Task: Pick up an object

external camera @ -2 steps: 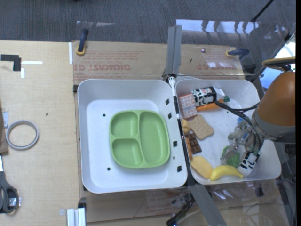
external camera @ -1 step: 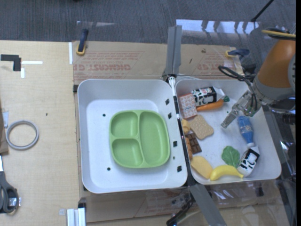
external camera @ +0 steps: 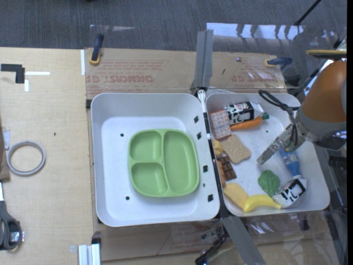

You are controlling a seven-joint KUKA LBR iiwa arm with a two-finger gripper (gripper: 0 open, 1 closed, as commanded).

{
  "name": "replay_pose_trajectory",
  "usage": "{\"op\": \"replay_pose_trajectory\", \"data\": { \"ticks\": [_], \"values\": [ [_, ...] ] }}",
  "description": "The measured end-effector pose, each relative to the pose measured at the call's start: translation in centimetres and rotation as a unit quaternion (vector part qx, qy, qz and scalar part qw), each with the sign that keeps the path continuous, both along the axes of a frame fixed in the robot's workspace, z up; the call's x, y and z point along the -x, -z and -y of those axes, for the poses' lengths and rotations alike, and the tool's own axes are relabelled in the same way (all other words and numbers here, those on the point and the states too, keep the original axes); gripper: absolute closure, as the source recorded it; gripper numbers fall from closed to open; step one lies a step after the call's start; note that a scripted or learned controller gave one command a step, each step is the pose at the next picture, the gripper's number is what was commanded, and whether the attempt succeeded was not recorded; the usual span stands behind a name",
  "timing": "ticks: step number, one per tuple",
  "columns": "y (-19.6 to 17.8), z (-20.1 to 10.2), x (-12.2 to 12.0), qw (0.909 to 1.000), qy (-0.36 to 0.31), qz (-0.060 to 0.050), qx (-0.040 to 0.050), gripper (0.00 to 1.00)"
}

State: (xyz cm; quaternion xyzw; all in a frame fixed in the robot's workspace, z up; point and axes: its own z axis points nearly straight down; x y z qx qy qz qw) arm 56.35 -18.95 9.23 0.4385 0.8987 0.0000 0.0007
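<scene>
My gripper (external camera: pixel 265 157) hangs over the right bin (external camera: pixel 309 206), slanting down and to the left from the orange-banded wrist at the right. Its tip sits above bare bin floor, between a tan cracker (external camera: pixel 236 148) on its left and a blue bottle (external camera: pixel 290 161) just to its right. A green leaf (external camera: pixel 268 181) lies just below the tip. Nothing can be seen held in the gripper.
The right bin also holds a black-and-white carton (external camera: pixel 240 112), a carrot (external camera: pixel 247 124), a red checked packet (external camera: pixel 220 124), a chocolate bar (external camera: pixel 226 169), a banana (external camera: pixel 251 201) and a second black-and-white carton (external camera: pixel 291 191). A green divided plate (external camera: pixel 164 163) lies in the left bin (external camera: pixel 105 148).
</scene>
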Motion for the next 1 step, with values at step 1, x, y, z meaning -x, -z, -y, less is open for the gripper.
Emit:
{"op": "replay_pose_trajectory", "data": {
  "ticks": [1],
  "values": [
    [0.07,-1.82,3.94,0.9999,0.016,-0.001,-0.0001,0.00]
  ]
}}
